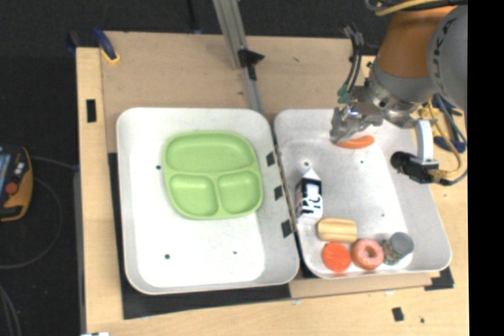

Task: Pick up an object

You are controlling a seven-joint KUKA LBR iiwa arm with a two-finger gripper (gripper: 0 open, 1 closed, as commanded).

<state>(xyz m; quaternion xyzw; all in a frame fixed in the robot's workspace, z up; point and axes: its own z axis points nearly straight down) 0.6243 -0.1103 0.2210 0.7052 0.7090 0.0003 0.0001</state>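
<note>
My gripper (346, 127) hangs over the far end of the right bin (409, 197), with the orange-banded arm behind it. A small orange, carrot-like piece (357, 142) lies right under the gripper's tip, touching or nearly touching it; whether it is gripped is unclear. Further forward in the same bin are a white bottle with a black label (310, 193), a tan bread roll (337, 229), a red-orange ball (337, 257), a pink donut (367, 253) and a grey cup (399, 245).
The left bin (197, 256) holds a green divided plate (213, 173). A grey metal post (230, 8) slants up from the bench behind the bins. A black fitting with cables (413, 164) sits at the right bin's right rim.
</note>
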